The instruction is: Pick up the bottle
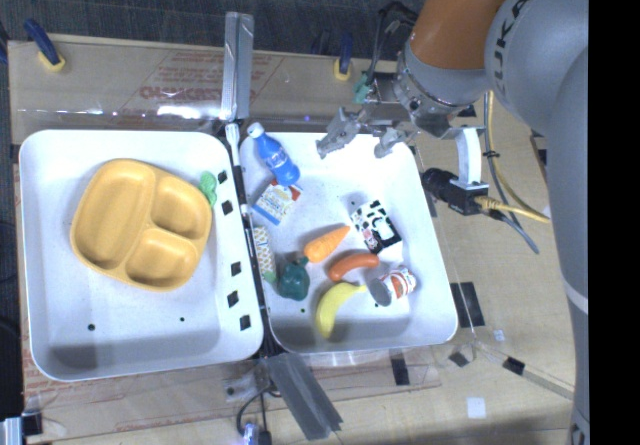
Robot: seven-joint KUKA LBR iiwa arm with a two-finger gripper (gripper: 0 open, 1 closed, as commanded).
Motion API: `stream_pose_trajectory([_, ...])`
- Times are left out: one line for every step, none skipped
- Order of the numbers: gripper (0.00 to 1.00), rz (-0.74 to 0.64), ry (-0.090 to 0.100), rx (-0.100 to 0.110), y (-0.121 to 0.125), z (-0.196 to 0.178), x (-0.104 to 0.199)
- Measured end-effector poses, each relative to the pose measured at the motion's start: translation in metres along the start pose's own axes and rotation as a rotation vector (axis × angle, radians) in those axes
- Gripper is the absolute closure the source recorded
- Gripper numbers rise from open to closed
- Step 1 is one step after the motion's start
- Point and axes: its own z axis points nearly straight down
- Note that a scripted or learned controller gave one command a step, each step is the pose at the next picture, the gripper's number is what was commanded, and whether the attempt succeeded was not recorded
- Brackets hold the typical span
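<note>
One bottle [272, 157], left of open fingers [336, 136]

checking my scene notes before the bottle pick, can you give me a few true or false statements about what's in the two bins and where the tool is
1. The blue bottle lies in the right bin, near its top left corner. True.
2. The tool is shut on the bottle. False: it hovers open above the right bin's top edge, apart from the bottle, with nothing between its fingers.
3. The yellow divided tray sits in the left bin. True.
4. The banana lies in the left bin beside the tray. False: it lies in the right bin, near the bottom edge.
5. The carrot lies in the right bin, lower in the view than the bottle. True.
</note>
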Motion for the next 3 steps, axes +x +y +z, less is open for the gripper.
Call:
stream_pose_trajectory([0.0, -0.014, -0.001, 0.001, 0.034, 0.098, 0.069])
stream_pose_trajectory([0.0, -0.007, -0.001, -0.002, 0.033, 0.097, 0.155])
stream_pose_trajectory([0.0, 0.066, 0.0, -0.002, 0.046, 0.034, 0.175])
